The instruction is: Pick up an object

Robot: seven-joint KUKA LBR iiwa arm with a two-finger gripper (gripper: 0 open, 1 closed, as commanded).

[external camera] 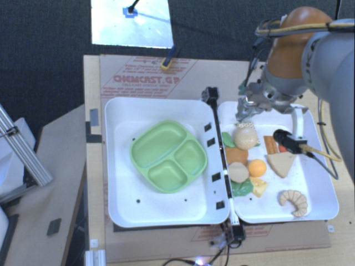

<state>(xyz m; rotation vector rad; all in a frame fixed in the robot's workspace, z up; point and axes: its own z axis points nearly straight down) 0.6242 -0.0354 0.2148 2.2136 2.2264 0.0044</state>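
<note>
Bins [119, 165]: two; one green tray [168, 155]; gripper [244, 113] state unclear, above food pile [247, 159].

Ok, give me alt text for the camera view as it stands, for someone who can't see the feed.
The arm's tool hangs low over the back of the right bin, just above a pale speckled ball among piled toy foods, including an orange ball and a croissant. The left bin holds a green divided plate.
</note>
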